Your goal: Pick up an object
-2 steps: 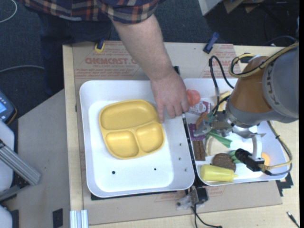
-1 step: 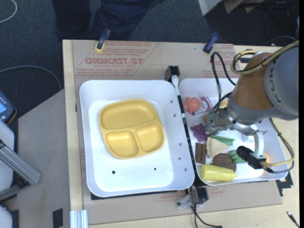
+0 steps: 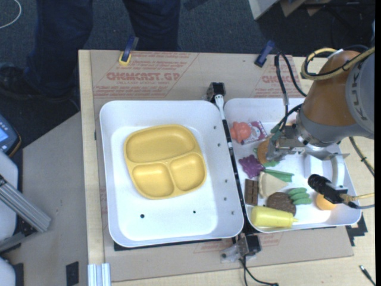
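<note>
Found the gripper (image 3: 272, 152) low in the right bin (image 3: 351, 219), amid toy food. Could not tell how far open, nor saw anything held. Likeliest target: purple piece (image 3: 252, 167), just left of the gripper and a little nearer the camera, crinkled and irregular. Left and further back, a pink piece (image 3: 240, 131), rounded and smooth. Just in front, a green pod (image 3: 278, 174), slim and glossy. Beyond that, a flat brown bar (image 3: 252, 190) and a long, plastic-looking yellow cob (image 3: 272, 217). Judged best to centre over one piece, drop straight, close across its narrow side and spare the crowded neighbours. Well left, a moulded yellow tray (image 3: 164, 159).
</note>
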Controlling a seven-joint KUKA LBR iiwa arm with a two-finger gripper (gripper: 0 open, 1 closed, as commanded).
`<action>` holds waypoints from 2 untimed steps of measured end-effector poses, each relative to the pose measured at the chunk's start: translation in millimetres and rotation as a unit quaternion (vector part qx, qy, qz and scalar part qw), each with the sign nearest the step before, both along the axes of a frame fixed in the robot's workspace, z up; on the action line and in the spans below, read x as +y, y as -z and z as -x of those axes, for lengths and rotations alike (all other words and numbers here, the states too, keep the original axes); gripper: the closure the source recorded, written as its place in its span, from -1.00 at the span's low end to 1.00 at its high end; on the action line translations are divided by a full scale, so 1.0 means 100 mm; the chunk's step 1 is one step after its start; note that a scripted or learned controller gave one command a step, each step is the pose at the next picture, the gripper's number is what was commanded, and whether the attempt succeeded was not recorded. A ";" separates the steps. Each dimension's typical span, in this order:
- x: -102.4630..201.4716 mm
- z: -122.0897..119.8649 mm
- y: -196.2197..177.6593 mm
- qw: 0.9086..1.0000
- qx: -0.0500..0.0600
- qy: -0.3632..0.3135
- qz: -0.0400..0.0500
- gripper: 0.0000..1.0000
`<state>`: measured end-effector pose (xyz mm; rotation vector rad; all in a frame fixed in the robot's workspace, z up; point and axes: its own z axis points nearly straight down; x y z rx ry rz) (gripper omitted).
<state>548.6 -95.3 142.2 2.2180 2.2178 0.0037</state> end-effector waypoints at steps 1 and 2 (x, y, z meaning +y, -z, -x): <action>0.10 0.03 -0.53 1.000 -0.001 -0.001 0.000 1.00; 0.10 0.02 -0.85 1.000 -0.001 -0.001 0.000 1.00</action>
